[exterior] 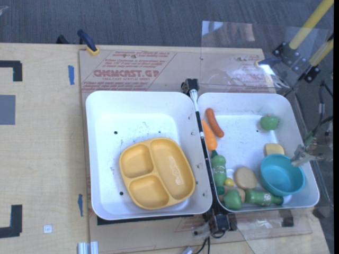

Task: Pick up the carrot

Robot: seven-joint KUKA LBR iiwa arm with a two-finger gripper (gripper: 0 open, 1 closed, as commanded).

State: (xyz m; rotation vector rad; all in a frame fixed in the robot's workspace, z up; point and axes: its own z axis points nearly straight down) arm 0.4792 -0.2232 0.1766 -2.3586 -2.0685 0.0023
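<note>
The carrot (210, 137) is a pale orange tapered piece lying against the left wall of the right bin (241, 106). A redder orange sausage-shaped piece (214, 123) lies just above it and touches it. My gripper (304, 155) reaches in at the right bin's right rim, just above the blue bowl (282, 175), far to the right of the carrot. It is small and partly cut off by the frame edge, and nothing shows between its fingers.
The right bin also holds a green round item (269, 122), a yellow block (274, 149), a tan potato (245, 177) and several green pieces (218, 165) along the front. A yellow divided plate (156, 172) lies in the left bin (106, 142).
</note>
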